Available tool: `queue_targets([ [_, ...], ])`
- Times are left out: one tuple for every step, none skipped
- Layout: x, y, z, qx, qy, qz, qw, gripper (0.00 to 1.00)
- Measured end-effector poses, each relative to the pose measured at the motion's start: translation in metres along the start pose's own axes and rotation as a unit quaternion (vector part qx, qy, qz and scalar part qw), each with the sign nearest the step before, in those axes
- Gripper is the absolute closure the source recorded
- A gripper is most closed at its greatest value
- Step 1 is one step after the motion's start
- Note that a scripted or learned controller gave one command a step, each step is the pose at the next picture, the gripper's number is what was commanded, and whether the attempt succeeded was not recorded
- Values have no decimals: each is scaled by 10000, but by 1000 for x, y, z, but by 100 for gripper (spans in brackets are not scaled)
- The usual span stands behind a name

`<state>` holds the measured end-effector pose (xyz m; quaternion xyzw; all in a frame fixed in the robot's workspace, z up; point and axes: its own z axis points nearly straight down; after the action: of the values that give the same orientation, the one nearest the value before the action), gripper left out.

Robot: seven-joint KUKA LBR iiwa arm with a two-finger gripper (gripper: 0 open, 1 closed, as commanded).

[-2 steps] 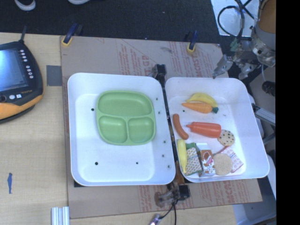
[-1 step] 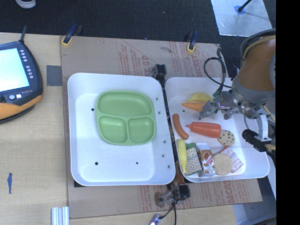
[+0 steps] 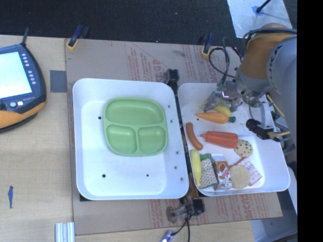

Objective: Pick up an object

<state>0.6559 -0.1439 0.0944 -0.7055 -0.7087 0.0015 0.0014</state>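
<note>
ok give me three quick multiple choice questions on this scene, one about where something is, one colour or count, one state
1. Where does the green divided plate lie?
A. in the left bin
B. in the right bin
C. on the bare bench

2. How many compartments does that plate have?
A. two
B. three
C. five

3. How does the sausage stand to the plate?
A. it lies on the plate
B. it leans on the plate's rim
C. it lies apart from it, in the other bin

Answers:
1. A: the plate sits inside the left bin, with white floor around it.
2. B: one wide section across the top and two smaller ones below.
3. C: the sausage lies in the right bin, near the carrot and the orange bottle, with the bins' walls between it and the plate.
</note>
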Motion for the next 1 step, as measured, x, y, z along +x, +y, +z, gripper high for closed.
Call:
queue_targets([
  [9, 0, 2, 1, -2, -1, 10000, 0],
])
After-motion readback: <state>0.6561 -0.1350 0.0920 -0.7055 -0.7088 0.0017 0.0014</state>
